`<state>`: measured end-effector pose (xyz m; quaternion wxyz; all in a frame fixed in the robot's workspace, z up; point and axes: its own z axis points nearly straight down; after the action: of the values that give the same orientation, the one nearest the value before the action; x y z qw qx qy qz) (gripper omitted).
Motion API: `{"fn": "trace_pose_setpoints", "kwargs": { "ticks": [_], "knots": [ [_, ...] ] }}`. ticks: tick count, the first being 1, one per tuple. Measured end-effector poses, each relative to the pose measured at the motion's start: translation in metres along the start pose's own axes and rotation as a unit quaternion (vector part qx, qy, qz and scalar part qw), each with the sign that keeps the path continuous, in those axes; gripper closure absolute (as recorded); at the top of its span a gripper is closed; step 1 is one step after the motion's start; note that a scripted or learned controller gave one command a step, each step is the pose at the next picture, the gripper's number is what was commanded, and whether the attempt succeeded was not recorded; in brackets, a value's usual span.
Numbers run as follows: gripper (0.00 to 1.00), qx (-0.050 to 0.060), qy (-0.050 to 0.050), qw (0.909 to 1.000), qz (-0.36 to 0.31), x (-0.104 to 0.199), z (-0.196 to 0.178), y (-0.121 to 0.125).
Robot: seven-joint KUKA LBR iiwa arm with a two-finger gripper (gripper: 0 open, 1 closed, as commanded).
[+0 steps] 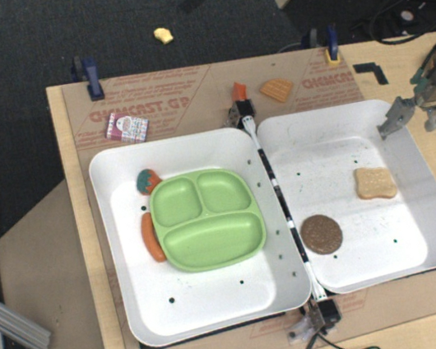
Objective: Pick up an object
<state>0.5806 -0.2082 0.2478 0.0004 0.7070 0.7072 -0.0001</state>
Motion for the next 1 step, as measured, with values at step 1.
{"fn": "trace_pose_setpoints", "kwargs": {
  "ticks": [1],
  "knots": [
    [0.0, 0.0, -0.001, 1.0, -0.001, 0.014, 0.1681, -0.0031]
  ]
}}
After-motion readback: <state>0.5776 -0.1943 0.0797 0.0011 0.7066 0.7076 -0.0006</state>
